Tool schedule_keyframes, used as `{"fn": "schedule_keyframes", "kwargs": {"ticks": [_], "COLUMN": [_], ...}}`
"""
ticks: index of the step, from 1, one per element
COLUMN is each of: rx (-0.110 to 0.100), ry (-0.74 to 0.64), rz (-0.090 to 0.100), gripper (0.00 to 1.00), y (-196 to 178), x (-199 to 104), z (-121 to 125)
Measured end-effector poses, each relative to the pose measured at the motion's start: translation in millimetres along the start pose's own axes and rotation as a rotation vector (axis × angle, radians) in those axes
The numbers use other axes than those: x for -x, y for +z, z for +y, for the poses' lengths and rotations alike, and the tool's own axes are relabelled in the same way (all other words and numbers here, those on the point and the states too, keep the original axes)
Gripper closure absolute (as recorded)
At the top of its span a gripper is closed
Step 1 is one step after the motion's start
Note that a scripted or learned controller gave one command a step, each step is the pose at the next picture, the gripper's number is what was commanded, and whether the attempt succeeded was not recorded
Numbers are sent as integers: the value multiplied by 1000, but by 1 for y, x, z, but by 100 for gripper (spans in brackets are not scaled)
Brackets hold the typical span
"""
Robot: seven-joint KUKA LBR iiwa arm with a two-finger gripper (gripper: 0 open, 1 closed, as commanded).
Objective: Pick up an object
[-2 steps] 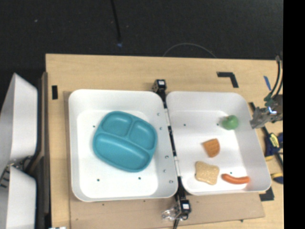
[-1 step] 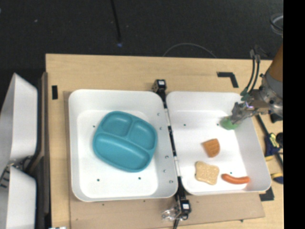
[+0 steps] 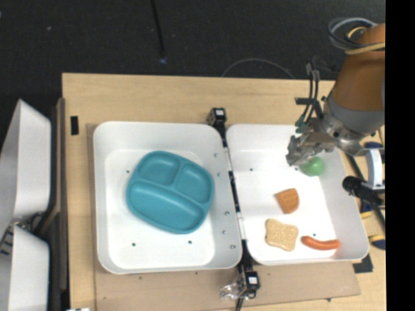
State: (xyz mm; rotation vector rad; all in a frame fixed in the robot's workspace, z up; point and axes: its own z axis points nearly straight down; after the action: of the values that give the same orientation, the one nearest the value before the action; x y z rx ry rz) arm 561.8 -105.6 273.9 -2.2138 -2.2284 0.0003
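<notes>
Hanging low over the far side of the right bin [image 3: 343,238], the gripper [image 3: 302,153] is seen just beside a small green ball [image 3: 314,167], which lies in that bin near its back wall. Whether the gripper is spread or pressed together cannot be told, because it is dark and partly hidden by the arm, and the ball is not seen pinched by it. The green ball looks light, round and smooth, so it may roll or slip away if it is pushed from one side; it is best taken across its middle, from above. Three more things are found nearer the front of the same bin: an orange chunk [image 3: 287,200], a flat piece of toast [image 3: 281,234] and a thin little sausage [image 3: 320,243]. These look like light toy food, and the thin, flat ones would be harder to take hold of. A blue plate [image 3: 170,191] with sections rests in the left bin [image 3: 110,173] on the table [image 3: 162,96].
</notes>
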Motion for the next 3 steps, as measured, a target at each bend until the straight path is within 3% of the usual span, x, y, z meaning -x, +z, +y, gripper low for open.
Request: {"fn": "schedule_keyframes", "kwargs": {"ticks": [3], "rx": [-1], "ry": [0], "rz": [0], "gripper": [100], "y": [11], "x": [-151], "z": [21]}}
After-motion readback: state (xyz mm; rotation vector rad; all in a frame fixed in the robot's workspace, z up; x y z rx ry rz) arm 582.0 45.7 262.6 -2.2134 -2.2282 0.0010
